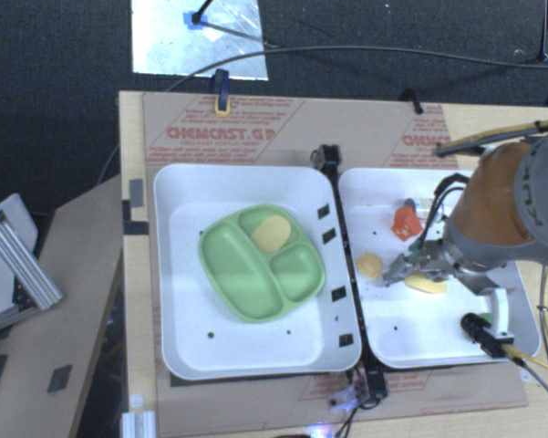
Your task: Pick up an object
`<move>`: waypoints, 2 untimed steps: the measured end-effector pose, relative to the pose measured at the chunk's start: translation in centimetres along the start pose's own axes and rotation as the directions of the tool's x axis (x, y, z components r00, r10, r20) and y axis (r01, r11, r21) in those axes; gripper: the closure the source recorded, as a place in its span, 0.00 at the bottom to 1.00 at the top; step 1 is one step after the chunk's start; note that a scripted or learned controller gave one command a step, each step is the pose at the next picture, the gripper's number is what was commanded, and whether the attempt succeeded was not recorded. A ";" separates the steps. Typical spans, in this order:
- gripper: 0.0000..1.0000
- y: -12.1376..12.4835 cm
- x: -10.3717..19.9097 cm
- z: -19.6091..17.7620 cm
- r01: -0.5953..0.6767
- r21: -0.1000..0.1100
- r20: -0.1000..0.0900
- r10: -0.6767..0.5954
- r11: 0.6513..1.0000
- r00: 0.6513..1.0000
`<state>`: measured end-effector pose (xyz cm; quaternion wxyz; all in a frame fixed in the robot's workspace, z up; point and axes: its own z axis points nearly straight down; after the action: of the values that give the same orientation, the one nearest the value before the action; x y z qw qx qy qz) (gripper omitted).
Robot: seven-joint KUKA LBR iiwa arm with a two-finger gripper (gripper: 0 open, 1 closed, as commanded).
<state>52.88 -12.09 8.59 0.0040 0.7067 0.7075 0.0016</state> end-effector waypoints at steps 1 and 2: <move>1.00 0.2 -0.2 -1.4 -0.002 -0.009 0.005 0.002 1.000 1.000; 1.00 0.7 0.1 -7.7 0.003 0.001 -0.002 -0.003 1.000 1.000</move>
<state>53.56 -12.00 16.32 0.0029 0.7055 0.7087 0.0020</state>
